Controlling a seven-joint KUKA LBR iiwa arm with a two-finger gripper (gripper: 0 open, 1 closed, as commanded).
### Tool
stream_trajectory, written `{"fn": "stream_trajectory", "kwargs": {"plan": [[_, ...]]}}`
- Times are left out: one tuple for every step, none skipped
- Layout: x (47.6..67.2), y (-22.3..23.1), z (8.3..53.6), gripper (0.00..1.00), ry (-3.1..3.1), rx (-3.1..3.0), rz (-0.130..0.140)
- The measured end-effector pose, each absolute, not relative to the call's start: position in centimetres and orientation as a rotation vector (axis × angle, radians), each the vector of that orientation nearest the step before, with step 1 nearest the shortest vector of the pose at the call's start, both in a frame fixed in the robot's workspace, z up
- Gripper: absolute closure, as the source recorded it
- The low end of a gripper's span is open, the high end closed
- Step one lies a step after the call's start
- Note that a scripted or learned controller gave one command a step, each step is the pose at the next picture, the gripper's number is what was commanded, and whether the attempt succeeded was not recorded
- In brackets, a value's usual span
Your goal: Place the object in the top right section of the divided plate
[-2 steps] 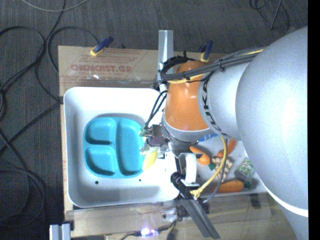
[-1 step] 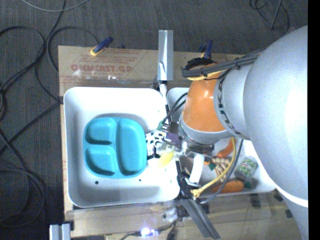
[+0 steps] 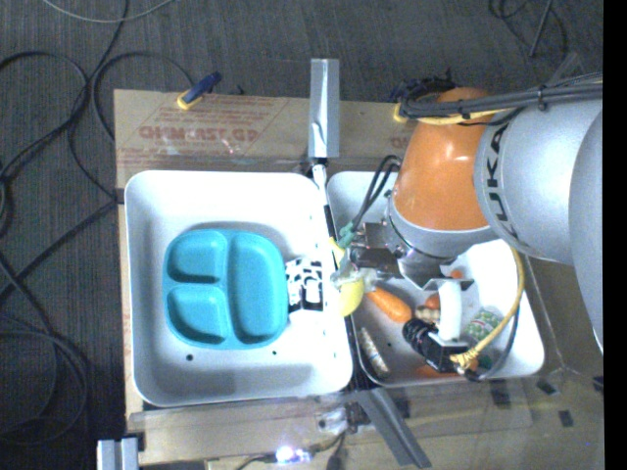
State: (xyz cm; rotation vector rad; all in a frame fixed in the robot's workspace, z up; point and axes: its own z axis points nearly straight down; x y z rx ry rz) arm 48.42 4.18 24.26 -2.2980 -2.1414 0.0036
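Transport step, by the look of it. Gripper (image 3: 312,284) at the bins' shared wall; grip state impossible to tell. Yellow object (image 3: 350,293) just right of gripper, touching it. Plate (image 3: 227,285) just left. Next: carry left to plate's top-right section, then release.

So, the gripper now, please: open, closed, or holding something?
Gripper: over the bins' shared edge, beside the blue plate; open or closed cannot be told.
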Motion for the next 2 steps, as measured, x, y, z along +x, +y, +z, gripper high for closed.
{"fn": "stream_trajectory", "kwargs": {"plan": [[48.4, 8.8, 31.1, 1.0, -2.298, -2.143, 0.005], [52.0, 18.7, 23.1, 1.0, -2.197, -2.243, 0.01]]}}
